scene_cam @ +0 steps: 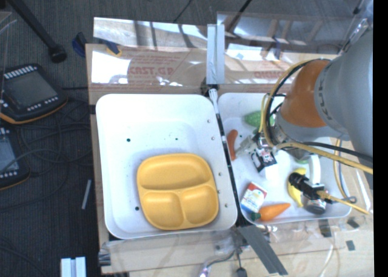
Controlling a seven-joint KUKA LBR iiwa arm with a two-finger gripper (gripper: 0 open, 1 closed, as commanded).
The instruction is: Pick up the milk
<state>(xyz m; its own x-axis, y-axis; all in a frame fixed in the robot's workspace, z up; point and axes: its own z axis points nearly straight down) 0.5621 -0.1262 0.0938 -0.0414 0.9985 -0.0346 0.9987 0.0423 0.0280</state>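
Your arm (315, 97) reaches in from the right, bent down over the right bin (282, 185), with the gripper (264, 156) low near the bin floor. The milk carton (253, 198) lies just below the gripper, beside a carrot (274, 211).

My grey arm (354, 88) reaches in from the right, bulking large at the frame's edge, its orange band (306, 94) just above the wrist. Yellow and black cables loop around the wrist. My pincer (264, 156) points downward, low, at the arm's tip, small and dark beneath the wrist.
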